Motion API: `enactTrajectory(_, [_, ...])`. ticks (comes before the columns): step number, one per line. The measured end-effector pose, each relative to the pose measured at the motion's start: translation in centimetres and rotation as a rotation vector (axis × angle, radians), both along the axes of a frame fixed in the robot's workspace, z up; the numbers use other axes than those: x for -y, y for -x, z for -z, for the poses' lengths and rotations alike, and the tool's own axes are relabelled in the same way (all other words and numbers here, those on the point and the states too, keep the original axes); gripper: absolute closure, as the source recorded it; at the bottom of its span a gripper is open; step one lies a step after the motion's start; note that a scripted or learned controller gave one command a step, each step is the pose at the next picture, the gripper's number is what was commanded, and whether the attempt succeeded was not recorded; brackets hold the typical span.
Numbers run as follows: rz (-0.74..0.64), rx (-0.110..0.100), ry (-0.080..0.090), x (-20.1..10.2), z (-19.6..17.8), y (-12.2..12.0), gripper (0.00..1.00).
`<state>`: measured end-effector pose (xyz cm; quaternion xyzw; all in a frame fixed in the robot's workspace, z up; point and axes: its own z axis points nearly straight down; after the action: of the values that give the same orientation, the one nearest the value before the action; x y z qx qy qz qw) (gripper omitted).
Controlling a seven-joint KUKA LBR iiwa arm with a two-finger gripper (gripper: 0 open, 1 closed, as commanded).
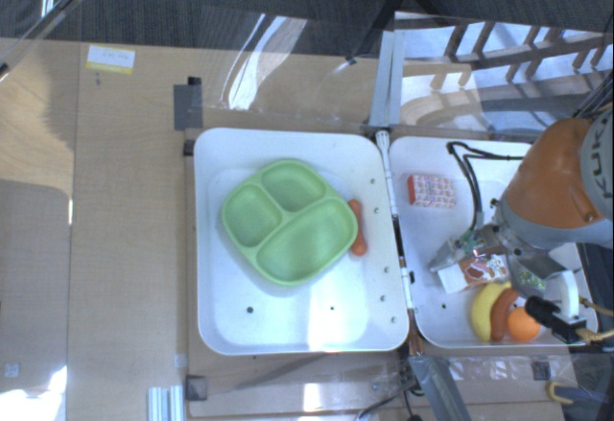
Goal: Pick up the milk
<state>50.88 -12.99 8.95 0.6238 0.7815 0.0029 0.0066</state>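
The grey arm with the orange band [561,184] is reaching in from the right of the frame and hanging over the right-hand white bin [422,155], its wrist sitting above the clutter in that bin's lower half. That posture suits a descent onto the small white carton with red and brown printing, which I am taking to be the milk [477,269]; it is lying tilted in the lower middle of the right bin, just beside a yellow banana [486,308] and an orange fruit [524,325].

The gripper [472,245] is sitting right at the carton's upper edge, partly hidden beneath the wrist, and whether it is apart, together or clamped on anything I cannot tell. The carton is still resting on the bin floor, so the pick is probably not yet made.

A red-patterned packet [432,191] is lying apart in the bin's upper part. In the left-hand white bin [288,333], a green three-compartment plate [288,222] is sitting centrally, with an orange carrot-like piece [357,227] touching its right rim, well away from the arm's reach.
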Motion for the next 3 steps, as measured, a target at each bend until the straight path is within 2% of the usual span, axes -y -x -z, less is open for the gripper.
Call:
enactTrajectory(1, [-0.106,-0.005,-0.001,5.0,-4.7,-4.4,0.00])
enactTrajectory(2, [-0.188,-0.001,0.002,2.5,0.1,-3.2,0.00])
enactTrajectory(3, [-0.215,-0.001,0.004,5.2,0.0,1.8,0.00])
